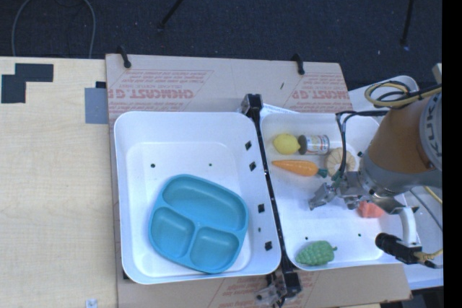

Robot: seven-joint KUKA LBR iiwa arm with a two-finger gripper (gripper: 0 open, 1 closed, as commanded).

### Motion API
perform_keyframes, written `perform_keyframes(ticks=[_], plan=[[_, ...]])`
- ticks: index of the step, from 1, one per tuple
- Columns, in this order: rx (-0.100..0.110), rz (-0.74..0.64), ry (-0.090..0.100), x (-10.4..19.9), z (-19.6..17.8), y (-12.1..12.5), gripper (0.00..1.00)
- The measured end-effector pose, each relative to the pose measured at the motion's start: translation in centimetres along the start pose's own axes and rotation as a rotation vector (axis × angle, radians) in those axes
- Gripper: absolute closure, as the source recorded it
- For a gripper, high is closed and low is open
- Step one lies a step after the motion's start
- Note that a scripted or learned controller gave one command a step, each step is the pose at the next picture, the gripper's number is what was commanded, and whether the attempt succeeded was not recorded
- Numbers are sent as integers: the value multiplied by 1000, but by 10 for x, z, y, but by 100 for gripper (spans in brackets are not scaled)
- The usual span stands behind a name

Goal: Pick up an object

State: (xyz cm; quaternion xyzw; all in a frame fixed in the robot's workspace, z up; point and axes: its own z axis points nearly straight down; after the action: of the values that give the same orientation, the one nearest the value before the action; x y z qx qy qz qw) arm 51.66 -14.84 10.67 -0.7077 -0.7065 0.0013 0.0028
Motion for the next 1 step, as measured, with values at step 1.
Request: perform_keyframes(ticks=[1], plan=[[0,5,0,-1,-12,0,100]])
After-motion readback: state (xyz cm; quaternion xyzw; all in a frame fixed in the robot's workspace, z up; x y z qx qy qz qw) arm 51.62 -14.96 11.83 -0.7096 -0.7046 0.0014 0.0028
